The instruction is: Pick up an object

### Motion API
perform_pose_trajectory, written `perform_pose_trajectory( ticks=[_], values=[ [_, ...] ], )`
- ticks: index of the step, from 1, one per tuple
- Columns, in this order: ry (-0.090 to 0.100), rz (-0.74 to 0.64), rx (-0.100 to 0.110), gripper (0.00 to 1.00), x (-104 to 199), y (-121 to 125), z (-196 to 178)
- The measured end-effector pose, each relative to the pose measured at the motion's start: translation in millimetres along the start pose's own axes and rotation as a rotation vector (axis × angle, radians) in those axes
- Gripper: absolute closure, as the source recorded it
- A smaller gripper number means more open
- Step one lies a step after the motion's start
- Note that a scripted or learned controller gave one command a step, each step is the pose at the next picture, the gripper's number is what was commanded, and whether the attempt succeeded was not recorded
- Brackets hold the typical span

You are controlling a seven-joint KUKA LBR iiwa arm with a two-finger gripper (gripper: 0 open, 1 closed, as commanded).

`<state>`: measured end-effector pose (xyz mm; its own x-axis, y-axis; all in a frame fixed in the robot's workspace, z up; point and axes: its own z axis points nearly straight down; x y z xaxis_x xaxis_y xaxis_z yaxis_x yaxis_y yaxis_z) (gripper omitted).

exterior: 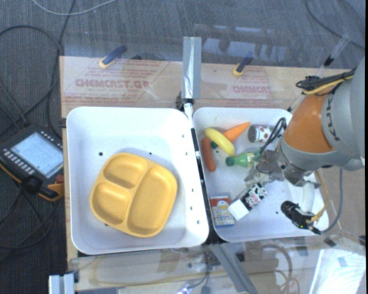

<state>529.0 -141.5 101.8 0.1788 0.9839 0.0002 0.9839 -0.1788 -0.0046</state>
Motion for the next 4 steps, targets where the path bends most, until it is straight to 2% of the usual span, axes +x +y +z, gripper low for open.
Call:
perform_pose_trajectory(
  ticks=[1,2,3,4],
  values=[
    [-0.001,-0.031,0.000,1.00,32.3,-52.8,-112.7],
    [-0.001,-0.031,0.001,0.00,32.4,-52.8,-112.7],
    [-0.002,-0.242,-0.011,0.00,12.0,-45.9,11.8],
    [-0.002,-0.243,-0.019,1.00,13.2,-43.3,1.2]
  ],
)
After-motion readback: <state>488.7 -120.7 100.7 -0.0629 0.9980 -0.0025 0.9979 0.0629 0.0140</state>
